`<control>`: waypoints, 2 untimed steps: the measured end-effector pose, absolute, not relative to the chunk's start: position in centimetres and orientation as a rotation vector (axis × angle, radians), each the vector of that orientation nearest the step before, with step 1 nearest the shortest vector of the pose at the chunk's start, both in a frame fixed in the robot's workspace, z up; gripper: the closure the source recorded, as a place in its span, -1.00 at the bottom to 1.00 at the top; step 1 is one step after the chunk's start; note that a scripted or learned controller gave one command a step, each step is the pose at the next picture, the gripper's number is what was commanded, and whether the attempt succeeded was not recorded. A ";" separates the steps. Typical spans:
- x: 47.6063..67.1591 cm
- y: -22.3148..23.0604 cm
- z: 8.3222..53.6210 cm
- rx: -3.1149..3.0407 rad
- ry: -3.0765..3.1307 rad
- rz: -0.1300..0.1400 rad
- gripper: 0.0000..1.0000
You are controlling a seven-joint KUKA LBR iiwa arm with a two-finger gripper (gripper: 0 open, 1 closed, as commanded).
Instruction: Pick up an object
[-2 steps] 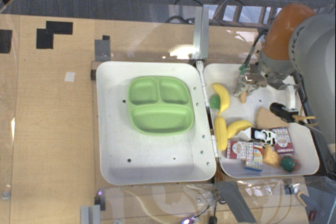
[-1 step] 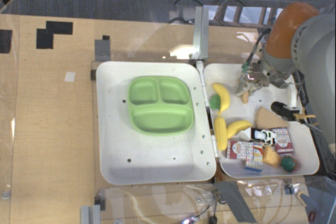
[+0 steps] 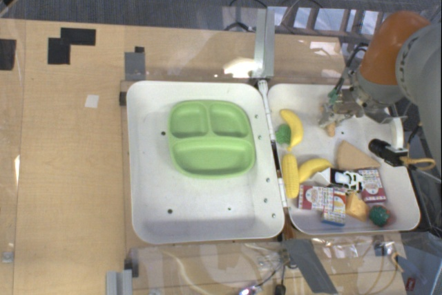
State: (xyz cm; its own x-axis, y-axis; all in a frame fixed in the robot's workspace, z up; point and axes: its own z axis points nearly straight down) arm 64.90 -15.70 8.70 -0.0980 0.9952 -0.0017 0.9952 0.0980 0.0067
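Several items: crowded in the right bin (image 3: pixel 407 214), bananas (image 3: pixel 293 126) touching.
Gripper (image 3: pixel 336 111): jaw opening cannot be told.
Risk: a neighbour nudged instead of grasped.

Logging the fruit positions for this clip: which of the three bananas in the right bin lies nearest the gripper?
The top banana, next to the green ball, is nearest the gripper. The other two bananas lie lower in the bin.

Bare floor (image 3: pixel 314 103) above bananas (image 3: pixel 293 128), clutter (image 3: pixel 345 200) below
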 end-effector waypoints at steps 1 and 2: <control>66.0 -10.6 17.9 2.101 2.326 0.010 1.00; 62.6 -5.1 19.6 2.043 2.381 0.008 1.00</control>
State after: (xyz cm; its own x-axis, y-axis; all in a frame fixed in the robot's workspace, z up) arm 62.60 -5.08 19.56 -0.1521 0.9884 -0.0002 0.9883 0.1521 0.0067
